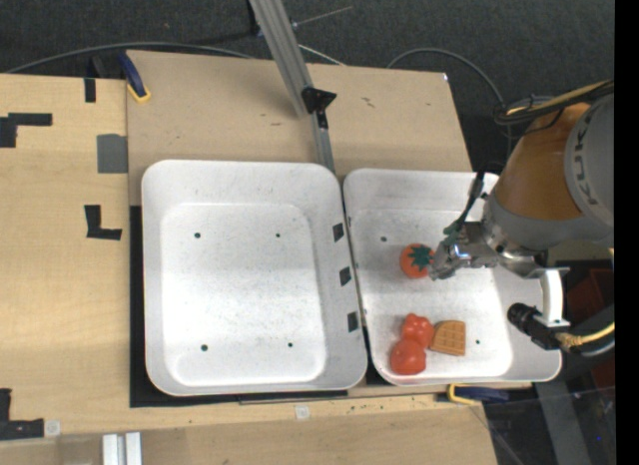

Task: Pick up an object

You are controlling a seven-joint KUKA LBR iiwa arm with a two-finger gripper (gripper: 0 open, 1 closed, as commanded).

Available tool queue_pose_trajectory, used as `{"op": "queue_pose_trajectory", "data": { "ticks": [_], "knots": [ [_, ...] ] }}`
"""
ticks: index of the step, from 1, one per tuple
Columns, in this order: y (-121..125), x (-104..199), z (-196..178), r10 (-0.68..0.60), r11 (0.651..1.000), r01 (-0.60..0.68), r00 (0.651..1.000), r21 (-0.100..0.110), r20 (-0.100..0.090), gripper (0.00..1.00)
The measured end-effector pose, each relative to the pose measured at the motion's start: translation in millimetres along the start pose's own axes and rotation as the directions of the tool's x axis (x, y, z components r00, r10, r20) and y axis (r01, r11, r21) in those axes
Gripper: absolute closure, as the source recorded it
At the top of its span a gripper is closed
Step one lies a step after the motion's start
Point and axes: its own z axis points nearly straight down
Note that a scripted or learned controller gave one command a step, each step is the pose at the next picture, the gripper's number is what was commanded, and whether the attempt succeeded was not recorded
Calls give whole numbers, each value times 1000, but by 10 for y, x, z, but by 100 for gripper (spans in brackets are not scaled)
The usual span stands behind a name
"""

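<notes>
The bench (250,104) spread wide under the camera, tan board from edge to edge, and on it sat the two shallow white bins side by side. The left bin (170,253), at nine o'clock from the centre seam, showed a bare speckled floor. The right bin (399,199), at three o'clock of that seam, carried all the action.

In from three o'clock came the arm (559,184), grey with its orange band, leaning over the right bin's far rim. A slim metal pole (285,44) ran up toward twelve o'clock from the gap between the bins.

And there was the gripper (446,258), down low in the right bin's middle, right beside the tomato (413,261). The tomato, round and orange-red, lay at nine o'clock of the gripper, touching or just short of it; its green top pointed toward three o'clock, at the fingers. Being round, it offered no clear long axis. Whether those fingers were spread or clenched, the view was too small and dark to tell.

Down at six o'clock of the tomato, near the bin's front rim, a red pepper (409,345) lay with its long axis running twelve to six, and a small waffle-like tan piece (449,338) sat touching it at three o'clock.
</notes>
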Motion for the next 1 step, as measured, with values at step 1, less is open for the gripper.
{"op": "queue_pose_trajectory", "data": {
  "ticks": [1],
  "knots": [
    [-2, -8, -421, 0, 1000, 0, 1000, -1, 1, 100]
  ]
}}
